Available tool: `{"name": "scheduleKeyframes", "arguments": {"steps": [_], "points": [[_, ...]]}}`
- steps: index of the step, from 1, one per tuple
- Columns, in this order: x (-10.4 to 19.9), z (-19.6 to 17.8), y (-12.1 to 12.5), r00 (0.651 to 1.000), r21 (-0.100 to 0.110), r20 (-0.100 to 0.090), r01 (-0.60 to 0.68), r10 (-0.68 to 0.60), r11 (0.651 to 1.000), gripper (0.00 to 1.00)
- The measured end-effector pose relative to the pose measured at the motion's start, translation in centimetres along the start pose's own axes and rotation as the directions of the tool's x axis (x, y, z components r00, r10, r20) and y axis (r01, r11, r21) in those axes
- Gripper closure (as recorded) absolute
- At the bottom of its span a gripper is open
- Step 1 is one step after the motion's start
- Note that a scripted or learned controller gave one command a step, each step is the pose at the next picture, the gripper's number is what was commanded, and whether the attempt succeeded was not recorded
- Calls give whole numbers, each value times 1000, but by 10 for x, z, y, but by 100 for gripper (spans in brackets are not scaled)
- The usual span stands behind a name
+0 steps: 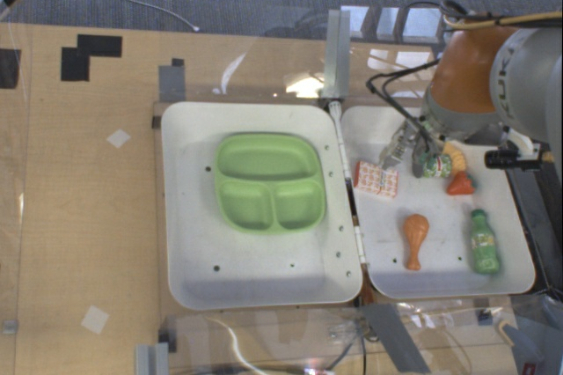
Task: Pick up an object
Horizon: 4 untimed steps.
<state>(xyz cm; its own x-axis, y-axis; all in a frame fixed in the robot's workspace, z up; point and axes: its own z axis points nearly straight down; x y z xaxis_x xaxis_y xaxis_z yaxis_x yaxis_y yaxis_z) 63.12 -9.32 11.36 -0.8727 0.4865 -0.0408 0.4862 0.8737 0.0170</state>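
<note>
Nearest, on wooden counter (79, 215): two shallow white bins.

Left bin (189, 276): one light-green divided plastic tray (268, 182), three compartments, rounded corners.

Right bin (387, 276): one red-and-white patterned packet (376, 179), flat; one orange drumstick (414, 239); one small can (432, 164), just beside one red wedge (459, 183); one green bottle (483, 241), lying.

Fingers (403, 146) low above packet and can; spread and grasp impossible to tell.
</note>
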Motion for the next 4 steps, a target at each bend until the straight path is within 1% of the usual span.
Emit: {"name": "scheduleKeyframes", "arguments": {"steps": [1,2,3,4], "points": [[42,-77,122,1000,5,-30,-3,4,1000,100],[109,-74,141,948,23,-32,-316,317,948,100],[203,-79,77,963,3,-39,267,-266,964,100],[197,-90,69,989,18,-33,-141,141,990,100]]}}
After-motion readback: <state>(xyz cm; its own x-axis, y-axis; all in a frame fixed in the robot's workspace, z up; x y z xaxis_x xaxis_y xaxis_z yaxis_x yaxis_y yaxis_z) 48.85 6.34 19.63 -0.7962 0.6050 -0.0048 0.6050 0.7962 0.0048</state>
